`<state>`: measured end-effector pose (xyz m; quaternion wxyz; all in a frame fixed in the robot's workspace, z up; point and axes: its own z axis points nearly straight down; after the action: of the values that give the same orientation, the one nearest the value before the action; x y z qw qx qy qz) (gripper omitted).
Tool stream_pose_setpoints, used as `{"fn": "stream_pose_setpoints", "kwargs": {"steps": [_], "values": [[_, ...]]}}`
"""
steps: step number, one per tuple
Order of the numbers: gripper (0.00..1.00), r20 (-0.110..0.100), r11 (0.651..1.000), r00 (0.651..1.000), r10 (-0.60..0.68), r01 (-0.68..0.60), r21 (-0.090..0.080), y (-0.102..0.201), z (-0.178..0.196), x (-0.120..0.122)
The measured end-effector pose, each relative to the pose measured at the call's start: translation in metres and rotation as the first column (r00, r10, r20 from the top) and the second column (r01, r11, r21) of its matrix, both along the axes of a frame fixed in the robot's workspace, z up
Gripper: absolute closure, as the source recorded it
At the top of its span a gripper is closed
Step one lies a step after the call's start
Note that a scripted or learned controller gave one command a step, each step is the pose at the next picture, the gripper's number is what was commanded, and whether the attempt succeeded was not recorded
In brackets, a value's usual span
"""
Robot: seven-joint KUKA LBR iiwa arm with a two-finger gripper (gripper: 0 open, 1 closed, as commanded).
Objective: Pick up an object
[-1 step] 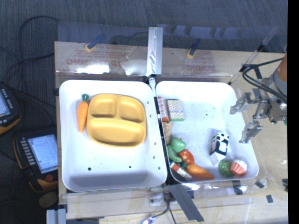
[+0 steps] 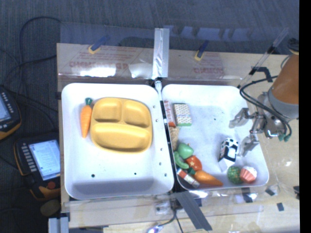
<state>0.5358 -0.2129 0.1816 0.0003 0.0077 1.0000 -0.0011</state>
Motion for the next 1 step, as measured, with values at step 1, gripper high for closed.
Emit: {"fn": "stream_pose_setpoints", "kwargs": {"steps": [1], "values": [[0.0, 0.02, 0.99, 0.99, 0.139, -0.139, -0.01, -0.0097, -0.0642, 0.0157]]}}
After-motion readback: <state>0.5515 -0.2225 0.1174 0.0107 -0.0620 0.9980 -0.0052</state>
